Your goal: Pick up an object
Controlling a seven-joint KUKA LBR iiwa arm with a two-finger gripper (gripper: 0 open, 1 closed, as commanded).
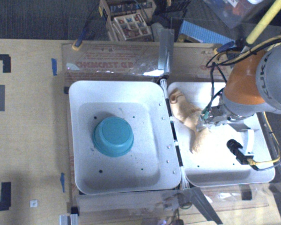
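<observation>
Arm (253,86) over right bin (225,172) | fingers (207,117) on tan toy (189,116), grip unclear

Robotics lab: bench w/ tape marks (54,66), cable clutter (225,50), stacked boxes (129,18).

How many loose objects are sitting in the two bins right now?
2: a teal bowl upside down in the left bin, and a tan toy figure in the right bin. The arm may hide more.

Smooth teal plastic bowl (113,136), glossy white plastic bins (79,95), matt wooden bench (28,125)
</observation>
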